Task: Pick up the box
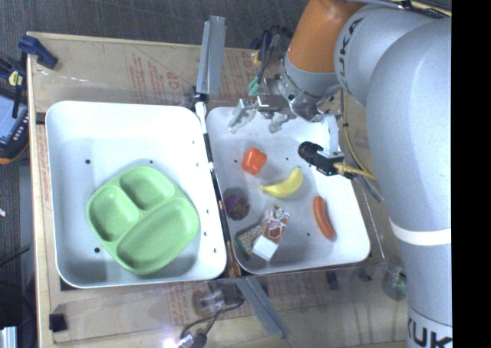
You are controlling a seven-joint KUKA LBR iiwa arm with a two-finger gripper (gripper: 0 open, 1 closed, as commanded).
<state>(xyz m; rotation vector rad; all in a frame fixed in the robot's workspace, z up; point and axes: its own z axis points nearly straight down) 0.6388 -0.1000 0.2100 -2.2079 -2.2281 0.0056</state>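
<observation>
The box [265,236] is a small carton with a brown printed side and a white end. It lies tilted near the front wall of the right bin [354,251]. My gripper [256,119] hangs over the far left corner of that bin, well behind the box. Its fingers [237,117] are spread open, and nothing sits between them.
In the right bin lie an orange block [254,159], a banana [283,184], a dark purple ball [235,204] and a red sausage [324,217]. A green divided plate [143,218] rests in the left bin [65,128]. The arm's grey body covers the right side.
</observation>
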